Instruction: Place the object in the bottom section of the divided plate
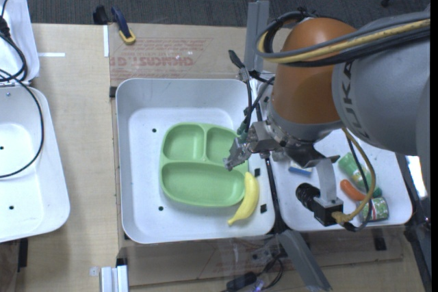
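Although the plate (198, 174) sits in the left bin (130, 167) with its wide bottom section bare, the task looks unfinished: the banana (248, 200) lies just off the plate's right rim, on the bin floor by the wall. Above it, the gripper (236, 155) hovers over that rim; how its grip stands I cannot tell, perhaps empty. Open room lies leftward; the bin wall crowds the right.

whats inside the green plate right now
The plate has three sections, and all the green that shows is bare. The banana lies beside its right rim in the bin, not in it. The tool hides part of the top right section.
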You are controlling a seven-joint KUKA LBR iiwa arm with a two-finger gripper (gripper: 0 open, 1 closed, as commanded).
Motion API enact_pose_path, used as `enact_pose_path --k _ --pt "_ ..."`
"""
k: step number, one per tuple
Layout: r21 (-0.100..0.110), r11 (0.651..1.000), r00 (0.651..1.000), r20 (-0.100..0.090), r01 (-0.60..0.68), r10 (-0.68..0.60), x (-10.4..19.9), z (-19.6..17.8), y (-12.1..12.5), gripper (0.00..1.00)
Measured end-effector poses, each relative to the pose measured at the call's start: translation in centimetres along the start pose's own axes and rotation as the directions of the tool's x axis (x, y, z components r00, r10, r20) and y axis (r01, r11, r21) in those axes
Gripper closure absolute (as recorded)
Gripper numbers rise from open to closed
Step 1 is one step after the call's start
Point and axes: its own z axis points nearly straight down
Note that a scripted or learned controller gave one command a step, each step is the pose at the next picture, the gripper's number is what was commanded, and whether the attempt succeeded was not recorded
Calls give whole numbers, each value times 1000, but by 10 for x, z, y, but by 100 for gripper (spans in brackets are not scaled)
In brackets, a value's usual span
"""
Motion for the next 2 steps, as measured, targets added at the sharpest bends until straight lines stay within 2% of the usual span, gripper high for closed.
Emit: enact_pose_path --k 1,2 --pt "-8 999 999 -8 -53 53 53 144 6 0" --pt "-15 981 981 -5 194 -194 53 75 67 0"
